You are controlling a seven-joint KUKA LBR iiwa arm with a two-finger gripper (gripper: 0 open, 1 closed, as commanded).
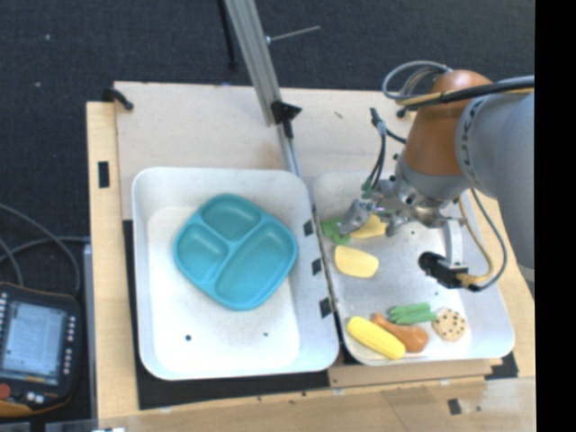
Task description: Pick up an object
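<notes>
Approach step: the gripper (360, 216) is low in the right bin (493, 318), at a yellow piece (370, 229) just above the yellow potato-shaped toy (356, 262). Whether the jaws are spread cannot be told. Next: close, then lift.

1. Blue divided plate (236, 251): smooth plastic, slight sheen.
2. Left bin (162, 331), right bin (490, 318): matt white plastic, lightly speckled.
3. Bench top (193, 124): pale matt wood.
4. Slanted rail (252, 43): brushed metal.
5. Toy corn (375, 337), cookie (449, 324): plastic-looking, smooth.
6. Orange band (436, 142): glossy.
</notes>
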